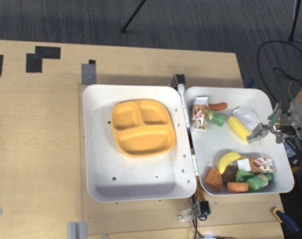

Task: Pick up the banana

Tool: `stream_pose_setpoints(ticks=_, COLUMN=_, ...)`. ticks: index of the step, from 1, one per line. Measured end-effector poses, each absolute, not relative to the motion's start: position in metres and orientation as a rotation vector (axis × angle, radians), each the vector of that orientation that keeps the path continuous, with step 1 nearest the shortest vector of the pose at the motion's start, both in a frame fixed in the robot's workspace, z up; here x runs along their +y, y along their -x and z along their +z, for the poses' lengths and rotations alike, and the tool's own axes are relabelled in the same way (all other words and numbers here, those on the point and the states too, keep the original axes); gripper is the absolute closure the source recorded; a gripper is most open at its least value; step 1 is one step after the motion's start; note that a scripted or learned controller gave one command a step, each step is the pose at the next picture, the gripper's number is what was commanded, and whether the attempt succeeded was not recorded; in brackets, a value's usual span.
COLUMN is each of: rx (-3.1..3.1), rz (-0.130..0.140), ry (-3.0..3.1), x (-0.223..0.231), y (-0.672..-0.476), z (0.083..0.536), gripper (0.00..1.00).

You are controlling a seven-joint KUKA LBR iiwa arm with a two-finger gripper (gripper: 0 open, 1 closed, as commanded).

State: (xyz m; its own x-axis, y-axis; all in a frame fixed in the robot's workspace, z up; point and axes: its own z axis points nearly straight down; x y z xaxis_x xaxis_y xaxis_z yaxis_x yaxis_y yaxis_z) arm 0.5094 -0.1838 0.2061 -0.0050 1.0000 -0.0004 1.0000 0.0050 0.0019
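Observation:
The yellow banana (229,160) lies curved in the lower part of the right bin (279,159), touching a dark brown piece and a small printed carton (260,164). My gripper (268,133) hovers over the bin's right edge, above and to the right of the banana and well apart from it. Its fingers (256,133) look open, with nothing between them. The left fingertip is close to a yellow corn cob (238,127).
Around the banana lie a brown bread piece (213,179), an orange carrot (237,186) and a green pepper (258,181). Farther up are a clear lid (247,116), another carton (199,115), a sausage (218,106) and a green item (217,118). The left bin (98,148) holds an orange divided plate (142,127).

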Motion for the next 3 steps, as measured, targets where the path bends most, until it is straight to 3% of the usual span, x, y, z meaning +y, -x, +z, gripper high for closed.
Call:
stream_pose_setpoints(ticks=1, rx=2.336, rz=0.007, ry=-2.090, x=-0.153, y=-0.543, z=0.086, gripper=0.00)
stream_pose_setpoints(ticks=2, rx=2.623, rz=0.004, ry=-1.719, x=-0.159, y=-0.592, z=0.086, gripper=0.00)
stream_pose_setpoints(ticks=3, rx=2.521, rz=0.004, ry=-1.869, x=-0.136, y=-0.660, z=0.091, gripper=0.00)
